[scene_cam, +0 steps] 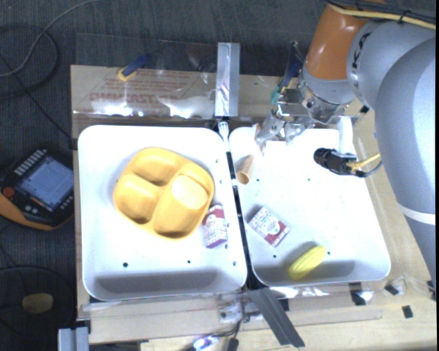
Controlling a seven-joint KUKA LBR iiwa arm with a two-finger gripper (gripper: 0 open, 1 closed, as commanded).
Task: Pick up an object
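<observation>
Two white bins sit side by side. The gripper (267,134) hangs over the right bin's (351,225) far left corner, just above a cone (244,167); whether it is spread or pinched, I cannot tell. A packet (268,226) and lemon (307,261) lie nearer. The left bin (102,262) holds a yellow dish (162,191) and a sachet (215,226).

Dark grey carpet (29,269) covers the floor around a pale wooden bench (88,86). Thin cables (29,42) loop across the carpet at ten o'clock. At nine o'clock, a handheld control pad (33,192) with an orange rim and lit screen lies on the carpet.
</observation>
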